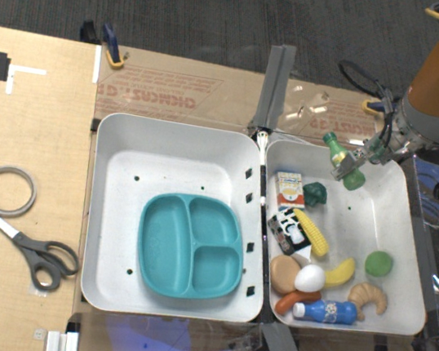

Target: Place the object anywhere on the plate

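1. Wooden worktop (41, 101) carries two white bins; scissors (27, 243) and a tape ring (8, 189) lie off to the side.
2. Over the right bin (407, 242) the jaws (360, 161) are clamped on a green bottle (344, 161), lifted clear of the clutter, probably for carrying.
3. Waiting in the left bin (125, 147) is the teal plate (192, 245).
4. Below sit corn (310, 231), a banana (340, 272), an egg (309, 277) and a croissant (369, 298).
5. Between the bins runs a rim to cross.
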You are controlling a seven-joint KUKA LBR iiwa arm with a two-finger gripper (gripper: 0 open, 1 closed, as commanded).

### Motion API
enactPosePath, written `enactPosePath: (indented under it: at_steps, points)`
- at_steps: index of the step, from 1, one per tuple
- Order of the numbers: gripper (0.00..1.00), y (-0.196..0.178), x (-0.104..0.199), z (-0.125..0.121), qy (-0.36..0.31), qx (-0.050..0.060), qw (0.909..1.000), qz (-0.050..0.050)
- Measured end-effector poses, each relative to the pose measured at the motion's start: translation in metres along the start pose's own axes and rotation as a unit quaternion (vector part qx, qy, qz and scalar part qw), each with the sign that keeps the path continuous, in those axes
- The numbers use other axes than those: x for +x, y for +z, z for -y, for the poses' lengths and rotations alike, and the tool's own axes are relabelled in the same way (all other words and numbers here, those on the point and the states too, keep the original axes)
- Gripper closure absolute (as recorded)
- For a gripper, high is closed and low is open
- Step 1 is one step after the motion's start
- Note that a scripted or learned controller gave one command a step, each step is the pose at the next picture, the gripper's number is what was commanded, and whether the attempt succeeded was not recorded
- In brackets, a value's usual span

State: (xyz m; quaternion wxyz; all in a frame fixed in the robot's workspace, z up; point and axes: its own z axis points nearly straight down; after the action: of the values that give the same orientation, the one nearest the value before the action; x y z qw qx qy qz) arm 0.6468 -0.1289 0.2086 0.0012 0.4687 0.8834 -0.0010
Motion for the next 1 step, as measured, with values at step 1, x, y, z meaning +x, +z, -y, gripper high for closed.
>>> enactPosePath:
  at_steps: [1]
  points:
    - [1.00, 0.0173, 0.0890, -0.0348, -0.045, 0.000, 0.9990, -0.001]
